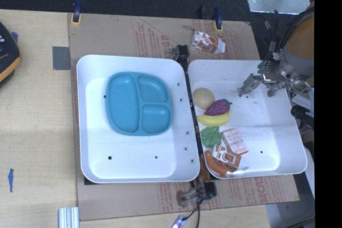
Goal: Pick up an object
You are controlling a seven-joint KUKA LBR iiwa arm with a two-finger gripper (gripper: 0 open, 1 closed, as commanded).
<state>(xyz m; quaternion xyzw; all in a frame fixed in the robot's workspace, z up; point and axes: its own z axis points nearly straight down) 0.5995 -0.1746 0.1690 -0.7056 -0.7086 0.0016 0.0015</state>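
Open gripper over the right bin, nothing between its fingers.

Nearest us in the right bin (278,160) we see one orange carrot (214,165), one snack packet (231,148) and one green leaf (210,136); beyond lie one banana (214,119), one purple grape bunch (218,108) and one beige potato (203,97). Farther right, the gripper (261,85) hangs spread, holding nothing. One blue divided plate (140,103) sits in the left bin (91,157).

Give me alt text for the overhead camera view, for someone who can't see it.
A robot gripper, fingers spread and holding nothing, hangs over the upper right part of the right white bin. Toy food is piled along that bin's left side: a potato, grapes, a banana. The left white bin holds a blue divided plate.
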